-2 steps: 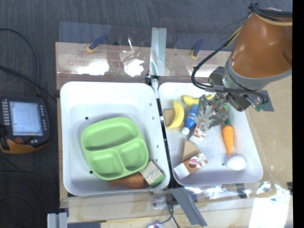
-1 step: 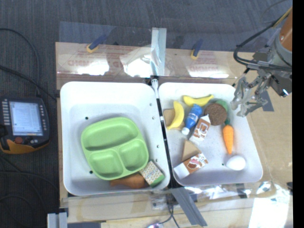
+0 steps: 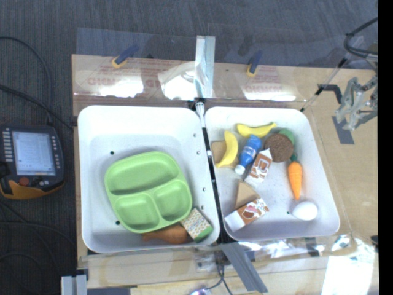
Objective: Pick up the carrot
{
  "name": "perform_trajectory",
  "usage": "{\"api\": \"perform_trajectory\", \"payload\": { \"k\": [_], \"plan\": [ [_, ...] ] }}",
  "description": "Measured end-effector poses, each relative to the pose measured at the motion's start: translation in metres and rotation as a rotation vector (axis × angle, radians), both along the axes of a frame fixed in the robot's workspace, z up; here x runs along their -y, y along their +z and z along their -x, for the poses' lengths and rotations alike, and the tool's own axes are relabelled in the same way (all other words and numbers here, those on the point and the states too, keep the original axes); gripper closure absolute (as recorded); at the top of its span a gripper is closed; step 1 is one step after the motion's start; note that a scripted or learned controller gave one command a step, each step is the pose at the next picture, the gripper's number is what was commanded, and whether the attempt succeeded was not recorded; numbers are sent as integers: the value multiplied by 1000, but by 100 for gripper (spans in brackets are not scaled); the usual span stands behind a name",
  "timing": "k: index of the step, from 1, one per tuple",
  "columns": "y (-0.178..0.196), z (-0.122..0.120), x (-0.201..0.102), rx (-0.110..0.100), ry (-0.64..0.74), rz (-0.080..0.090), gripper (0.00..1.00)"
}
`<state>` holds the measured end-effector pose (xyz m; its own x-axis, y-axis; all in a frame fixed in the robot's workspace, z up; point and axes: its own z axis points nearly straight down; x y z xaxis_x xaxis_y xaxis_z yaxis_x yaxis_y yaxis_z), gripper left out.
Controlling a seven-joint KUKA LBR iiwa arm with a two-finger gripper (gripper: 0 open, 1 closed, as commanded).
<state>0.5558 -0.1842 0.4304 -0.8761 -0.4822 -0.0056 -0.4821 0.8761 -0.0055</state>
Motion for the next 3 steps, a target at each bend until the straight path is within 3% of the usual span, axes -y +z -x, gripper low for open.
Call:
{"api": "perform_trajectory", "payload": {
  "k": [1, 2, 3],
  "plan": [
    [1, -49, 38, -4, 145, -2, 100],
    [28, -86, 38, 0, 340, 0, 100],
    [29, -114, 39, -1, 597, 0, 100]
  ]
}}
